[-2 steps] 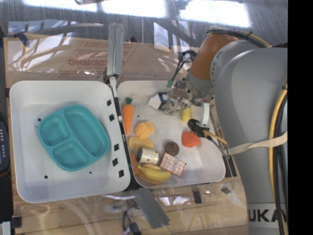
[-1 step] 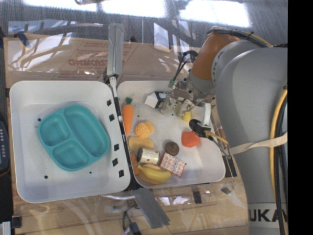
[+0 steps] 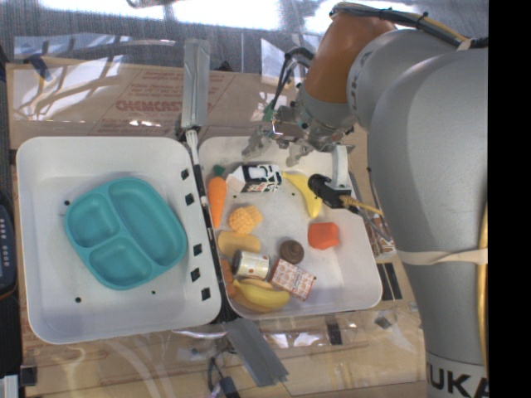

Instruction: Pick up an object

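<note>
The grey arm reaches in from the right and carries its end effector low over the far edge of the right-hand shallow white bin. Its wrist is bent downward, a stance that suits a straight descent into the clutter. From this slanted overhead view I cannot tell whether the end effector is spread or pressed together, and nothing is visibly pinched in it.

No single target is marked, so any item in this bin could serve. The likeliest is the black-and-white printed carton, which lies just below the end effector near the bin's far wall. Beside it is a curved yellow banana. A long orange carrot lies along the left wall.

Nearer the front, a ridged yellow waffle-like piece, a small brown round disc, a metal can on its side and a red-and-white packet crowd together, which makes a clean grasp there harder. An orange-red block sits apart, which would make it easy to reach.

The left white bin holds a teal divided plastic plate.
</note>
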Tool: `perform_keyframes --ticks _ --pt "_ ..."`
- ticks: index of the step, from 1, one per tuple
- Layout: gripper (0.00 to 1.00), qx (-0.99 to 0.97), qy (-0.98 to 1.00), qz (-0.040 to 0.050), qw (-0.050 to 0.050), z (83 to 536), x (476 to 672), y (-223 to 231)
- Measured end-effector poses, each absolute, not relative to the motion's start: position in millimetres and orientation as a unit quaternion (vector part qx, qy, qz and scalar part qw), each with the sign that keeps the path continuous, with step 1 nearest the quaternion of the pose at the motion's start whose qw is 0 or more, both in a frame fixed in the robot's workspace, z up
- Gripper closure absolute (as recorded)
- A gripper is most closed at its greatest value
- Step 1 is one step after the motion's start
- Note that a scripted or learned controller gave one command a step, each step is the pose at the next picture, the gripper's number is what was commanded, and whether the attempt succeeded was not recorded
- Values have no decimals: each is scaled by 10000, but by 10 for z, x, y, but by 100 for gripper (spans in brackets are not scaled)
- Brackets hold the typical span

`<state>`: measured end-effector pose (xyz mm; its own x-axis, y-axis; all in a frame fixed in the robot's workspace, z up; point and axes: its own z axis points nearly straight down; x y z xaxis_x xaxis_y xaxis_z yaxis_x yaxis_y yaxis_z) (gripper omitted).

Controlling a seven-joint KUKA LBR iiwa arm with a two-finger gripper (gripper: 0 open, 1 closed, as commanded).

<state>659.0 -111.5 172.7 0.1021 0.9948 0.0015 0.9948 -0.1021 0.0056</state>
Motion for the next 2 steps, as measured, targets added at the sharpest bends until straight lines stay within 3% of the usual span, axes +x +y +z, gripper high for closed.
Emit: perform_keyframes --ticks 1,2 --pt "0 7203 6936 8 4 1926 6574 -670" --pt "0 7433 6690 -20 -24 905 5830 -1042"
